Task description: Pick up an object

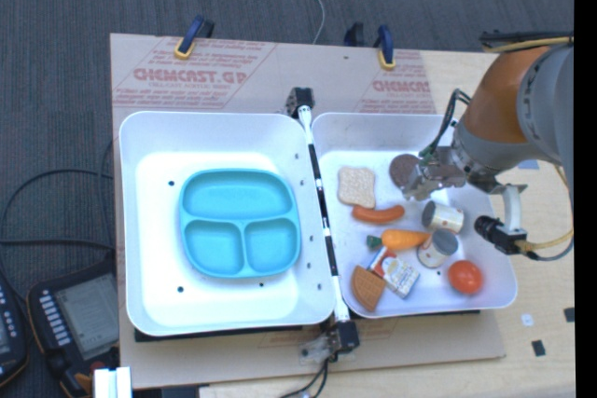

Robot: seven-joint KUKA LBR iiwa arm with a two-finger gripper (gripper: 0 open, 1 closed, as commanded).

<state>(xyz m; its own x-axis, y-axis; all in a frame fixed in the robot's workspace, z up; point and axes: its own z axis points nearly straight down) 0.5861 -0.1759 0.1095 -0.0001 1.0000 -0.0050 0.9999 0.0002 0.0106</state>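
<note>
Hovering low in the right shallow white bin (pixel 504 289), two-finger gripper (pixel 420 185) beside a round brown disc (pixel 403 170) | jaw state: cannot tell | just below: orange-red sausage (pixel 378 214), orange carrot (pixel 404 240) | left: slice of tan bread (pixel 356 187) | left bin (pixel 140 163): light-blue three-compartment plastic tray (pixel 241 222)

There are two white bins (pixel 149 144). One blue tray (pixel 241 222) with three parts sits in the left bin. The right bin has one slice of bread (pixel 356 186), one hot dog (pixel 378 214), one carrot (pixel 404 240), one tomato (pixel 465 277) and two small cans (pixel 442 217).
</note>
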